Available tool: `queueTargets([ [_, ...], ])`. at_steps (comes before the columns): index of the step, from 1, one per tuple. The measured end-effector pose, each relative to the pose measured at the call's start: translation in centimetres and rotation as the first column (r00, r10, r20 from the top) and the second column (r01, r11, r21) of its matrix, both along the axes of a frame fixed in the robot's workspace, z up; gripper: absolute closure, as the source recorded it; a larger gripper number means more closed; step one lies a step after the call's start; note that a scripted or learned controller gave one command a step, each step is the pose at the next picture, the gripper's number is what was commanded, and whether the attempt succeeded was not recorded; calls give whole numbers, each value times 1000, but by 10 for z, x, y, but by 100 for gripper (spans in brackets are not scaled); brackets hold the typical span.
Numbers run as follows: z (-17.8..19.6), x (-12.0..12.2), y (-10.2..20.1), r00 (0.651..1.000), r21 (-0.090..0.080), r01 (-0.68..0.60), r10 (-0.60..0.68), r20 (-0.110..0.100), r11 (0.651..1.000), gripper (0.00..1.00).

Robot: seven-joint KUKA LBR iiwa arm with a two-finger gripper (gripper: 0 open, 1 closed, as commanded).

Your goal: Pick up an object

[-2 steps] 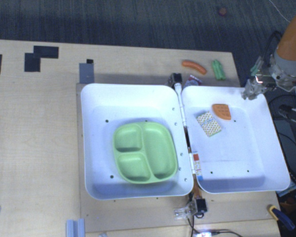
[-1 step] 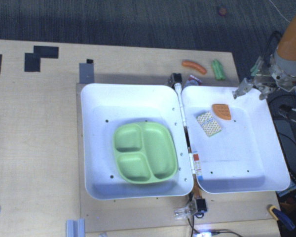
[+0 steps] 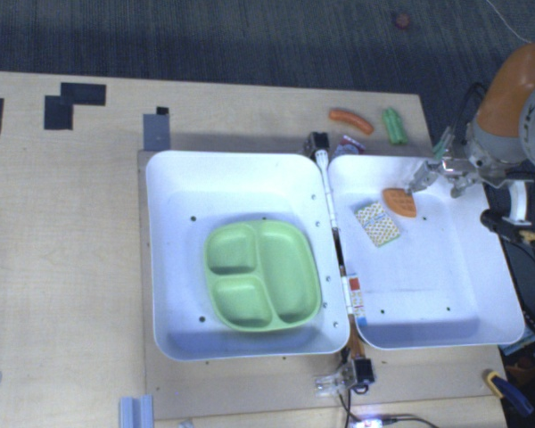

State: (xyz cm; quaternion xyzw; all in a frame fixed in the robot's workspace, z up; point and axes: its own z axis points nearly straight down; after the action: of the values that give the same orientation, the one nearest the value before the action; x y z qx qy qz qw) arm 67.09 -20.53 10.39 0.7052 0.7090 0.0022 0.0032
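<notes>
arm: grey with an orange band (image 3: 515,83), reaches in from the right edge, wrist above the top right part of the right bin (image 3: 446,324)
claw (image 3: 422,179): hangs low over the far side of the right bin, tip just right of the orange piece; how far open it is cannot be told, nothing visibly gripped
orange piece (image 3: 399,202): flat, rounded, on the right bin floor near its far wall, close to the claw tip; contact unclear
patterned pouch (image 3: 378,224): small, checkered white and yellow-green, lies flat in the right bin, just below-left of the orange piece, corner nearly touching it
left bin (image 3: 174,239): holds a green divided plate (image 3: 262,275), three compartments, sits flat in the near-centre part
tabletop (image 3: 62,266): light wood, carries both bins side by side
behind bins: orange sausage-shaped toy (image 3: 351,120) and green cylinder toy (image 3: 393,125) lie on the tabletop past the right bin's far edge, near each other, apart
black marks (image 3: 71,103): dark squares at the tabletop's far left
</notes>
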Motion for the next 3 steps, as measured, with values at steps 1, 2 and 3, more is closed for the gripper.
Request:
queueTargets([
  [1, -12, 2, 45, 1000, -1, 0, 0, 7, 1000, 0],
  [2, 1, 5, 46, 1000, -1, -3, 3, 15, 1000, 100],
  [3, 58, -1, -2, 1000, -2, 3, -3, 0, 1000, 100],
])
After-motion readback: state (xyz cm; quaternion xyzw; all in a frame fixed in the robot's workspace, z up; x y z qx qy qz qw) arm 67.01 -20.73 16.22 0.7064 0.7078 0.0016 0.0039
